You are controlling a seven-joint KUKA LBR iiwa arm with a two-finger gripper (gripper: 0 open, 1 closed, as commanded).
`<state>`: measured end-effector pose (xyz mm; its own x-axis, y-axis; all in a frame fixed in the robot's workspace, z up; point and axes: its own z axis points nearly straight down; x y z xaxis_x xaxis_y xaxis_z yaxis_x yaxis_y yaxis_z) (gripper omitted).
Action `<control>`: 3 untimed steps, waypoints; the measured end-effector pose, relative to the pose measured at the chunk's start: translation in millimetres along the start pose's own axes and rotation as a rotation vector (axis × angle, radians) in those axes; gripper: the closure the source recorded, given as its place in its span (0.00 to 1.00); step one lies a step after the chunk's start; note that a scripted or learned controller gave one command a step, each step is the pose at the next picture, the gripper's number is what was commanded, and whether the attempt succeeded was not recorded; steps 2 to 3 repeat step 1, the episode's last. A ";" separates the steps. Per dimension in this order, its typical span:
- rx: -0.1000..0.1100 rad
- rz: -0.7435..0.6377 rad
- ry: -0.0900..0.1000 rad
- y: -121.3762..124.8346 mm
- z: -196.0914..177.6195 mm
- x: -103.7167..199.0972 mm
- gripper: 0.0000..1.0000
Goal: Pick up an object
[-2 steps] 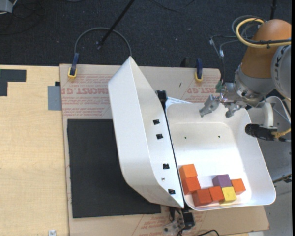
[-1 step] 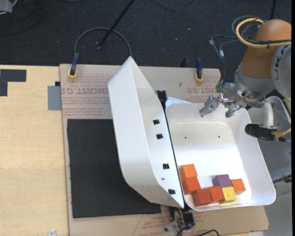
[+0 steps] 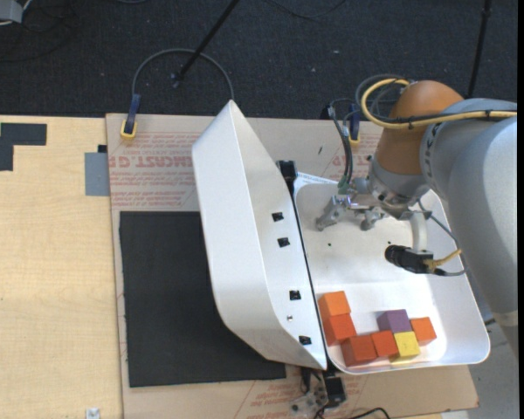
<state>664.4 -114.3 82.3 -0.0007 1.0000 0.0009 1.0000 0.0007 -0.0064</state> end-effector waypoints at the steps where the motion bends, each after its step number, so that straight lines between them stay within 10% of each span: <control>1: -0.006 0.000 -0.001 1.7 -4.5 -0.9 0.00; 3: -0.006 0.000 -0.001 1.7 -4.5 -0.9 0.00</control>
